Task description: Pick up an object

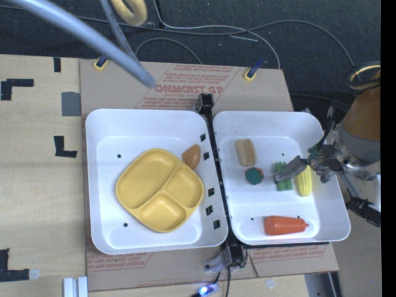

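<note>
Orange carrot [285, 225]: it lies nearest to the camera, along the front wall of the right bin [272, 121], apart from the other things.
Yellow corn [304, 180]: it lies near the right wall of the same bin, just beside the pincer.
Pincer [286, 175]: it is low in the right bin, reaching in from the right. A small green piece [283, 182] is at its tip; I cannot tell how the pincer stands, or if it holds this piece.
Teal ball [254, 176]: it is just left of the pincer, near but apart.
Tan block [245, 152]: it lies further back in the right bin.
Left bin [102, 166]: it carries a yellow divided plate [159, 189], and a brown piece [192, 156] touches the back edge of the plate.
Table [185, 82]: brown cardboard lies under both bins.
Risk: the green piece, corn and ball are crowded, so I judge the pincer may push one aside, or catch only an edge that slips out during the lift.
</note>
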